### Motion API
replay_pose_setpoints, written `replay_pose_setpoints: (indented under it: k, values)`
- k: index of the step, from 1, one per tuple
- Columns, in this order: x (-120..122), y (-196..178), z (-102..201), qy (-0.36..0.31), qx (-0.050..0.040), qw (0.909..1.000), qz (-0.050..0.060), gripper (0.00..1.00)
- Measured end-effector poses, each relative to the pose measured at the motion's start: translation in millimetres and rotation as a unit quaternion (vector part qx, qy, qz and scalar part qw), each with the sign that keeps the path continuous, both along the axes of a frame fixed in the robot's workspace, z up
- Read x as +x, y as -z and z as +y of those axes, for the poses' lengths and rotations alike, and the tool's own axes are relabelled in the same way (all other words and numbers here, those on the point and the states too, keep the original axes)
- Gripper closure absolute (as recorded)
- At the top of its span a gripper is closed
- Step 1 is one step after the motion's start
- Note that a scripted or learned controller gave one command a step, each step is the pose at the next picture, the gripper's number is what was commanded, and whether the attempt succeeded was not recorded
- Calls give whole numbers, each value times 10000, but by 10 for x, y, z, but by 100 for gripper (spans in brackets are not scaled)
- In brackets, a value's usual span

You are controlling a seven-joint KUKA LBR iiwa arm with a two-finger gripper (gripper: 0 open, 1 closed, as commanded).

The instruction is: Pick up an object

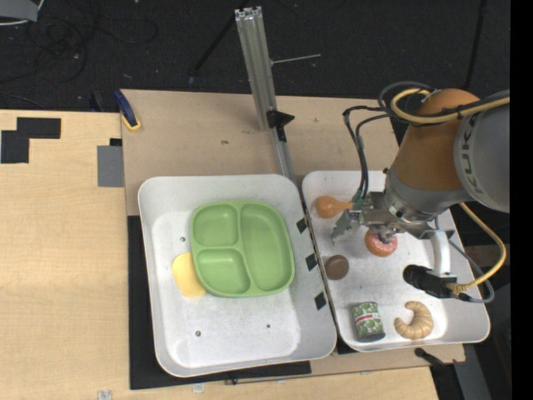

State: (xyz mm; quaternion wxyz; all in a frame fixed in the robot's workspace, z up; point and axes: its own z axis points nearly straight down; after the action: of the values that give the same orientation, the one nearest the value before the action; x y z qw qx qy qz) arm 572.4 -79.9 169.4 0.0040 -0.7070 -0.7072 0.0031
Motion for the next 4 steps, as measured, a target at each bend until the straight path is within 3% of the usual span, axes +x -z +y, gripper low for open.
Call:
replay_pose_setpoints:
  k: [2,3,4]
  values:
    - [57,760,-50,-4,-9,10000,-78,0]
    - [89,611,-131,28,-89,9998,-166,100]
    - [116,158,-200,9,-7,10000,-53,100]
